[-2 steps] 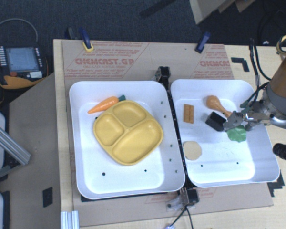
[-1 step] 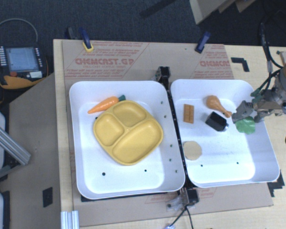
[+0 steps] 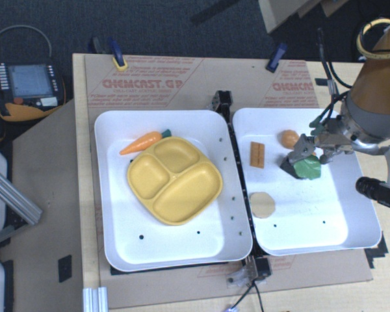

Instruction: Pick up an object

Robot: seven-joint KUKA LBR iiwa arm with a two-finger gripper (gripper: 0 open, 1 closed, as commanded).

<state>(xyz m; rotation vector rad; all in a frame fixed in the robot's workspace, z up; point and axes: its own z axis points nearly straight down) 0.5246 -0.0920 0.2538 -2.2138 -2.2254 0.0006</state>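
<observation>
In the right bin [image 3: 325, 236] my gripper [image 3: 303, 159] hangs low over a green object [image 3: 309, 169], which lies right at its tip and is partly covered by it. Just to the upper left of the gripper sits a small orange ball-like object [image 3: 289, 138]. Further left a brown block [image 3: 257, 155] stands near the bin's left wall. A flat tan disc [image 3: 262, 205] rests toward the bin's front left. The left bin [image 3: 117, 233] bears a yellow divided plate [image 3: 175, 180] with an orange carrot [image 3: 140, 142] along its upper left edge.
The grey arm with its orange band [image 3: 376, 103] comes in from the right above the right bin's far right side. A black clamp [image 3: 222, 101] sits between the bins at the back. A pendant with a screen [image 3: 27, 86] lies off the bench at the left.
</observation>
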